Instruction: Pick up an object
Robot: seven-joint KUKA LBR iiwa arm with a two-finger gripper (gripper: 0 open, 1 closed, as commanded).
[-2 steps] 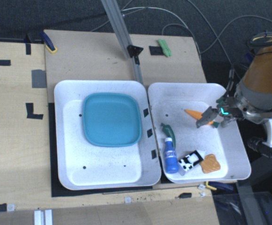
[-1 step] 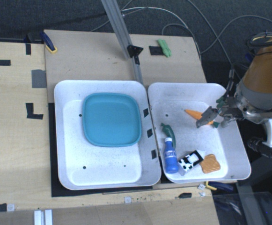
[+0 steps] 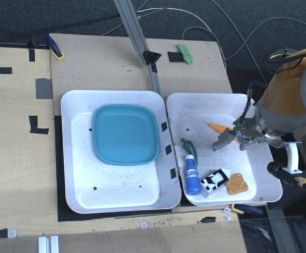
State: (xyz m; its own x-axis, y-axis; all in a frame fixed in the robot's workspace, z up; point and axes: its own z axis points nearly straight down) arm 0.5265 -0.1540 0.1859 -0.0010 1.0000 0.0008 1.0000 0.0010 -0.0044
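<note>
My gripper hangs over the right bin near its right wall, with the fingers spread open and nothing between the tips. An orange carrot-shaped piece lies just up and left of the fingers, its thick end hidden under the gripper body. Toward the front of the bin lie a blue spray bottle with a green top, a small black-and-white patterned object and a tan-orange lump.
The left bin holds a teal square plate. A grey metal pole slants across the bench behind the bins. A green marker lies on the bench at the back, and cables run at the upper right.
</note>
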